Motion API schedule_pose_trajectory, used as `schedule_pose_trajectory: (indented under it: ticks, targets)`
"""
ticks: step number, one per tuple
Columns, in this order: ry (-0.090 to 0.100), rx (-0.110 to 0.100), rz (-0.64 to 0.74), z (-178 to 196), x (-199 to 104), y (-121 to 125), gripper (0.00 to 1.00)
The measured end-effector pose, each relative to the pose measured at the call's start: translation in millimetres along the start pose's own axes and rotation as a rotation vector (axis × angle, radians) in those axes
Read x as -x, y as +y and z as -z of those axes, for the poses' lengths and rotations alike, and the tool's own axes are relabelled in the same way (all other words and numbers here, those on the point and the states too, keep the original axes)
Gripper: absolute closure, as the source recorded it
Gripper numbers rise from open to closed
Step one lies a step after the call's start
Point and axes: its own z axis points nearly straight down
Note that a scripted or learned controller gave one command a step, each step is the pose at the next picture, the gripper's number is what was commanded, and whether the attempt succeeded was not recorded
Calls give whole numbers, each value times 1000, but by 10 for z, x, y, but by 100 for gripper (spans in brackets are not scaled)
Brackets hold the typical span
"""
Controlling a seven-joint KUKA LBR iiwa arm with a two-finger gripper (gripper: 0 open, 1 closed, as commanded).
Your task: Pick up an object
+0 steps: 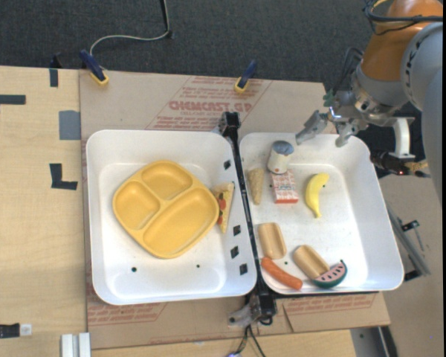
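The yellow divided plate takes up the left bin, the banana and other toy foods lie loose in the right bin for picking, and the gripper hovers splayed, holding nothing, over that bin's far rim.

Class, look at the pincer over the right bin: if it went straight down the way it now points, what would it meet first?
Probably the right bin's far rim or bare floor there. The open pincer hangs beside the small jar, though depth is unclear.
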Motion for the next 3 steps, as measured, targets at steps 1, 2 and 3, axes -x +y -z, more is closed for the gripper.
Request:
schedule_pose_trajectory:
  ticks: [1,2,3]
  targets:
    - [-1,3,1,-1192,16,21,0]
    - [1,2,-1,-1195,-342,-1048,0]
    - [-1,5,-1,-1196,-568,-1781,0]
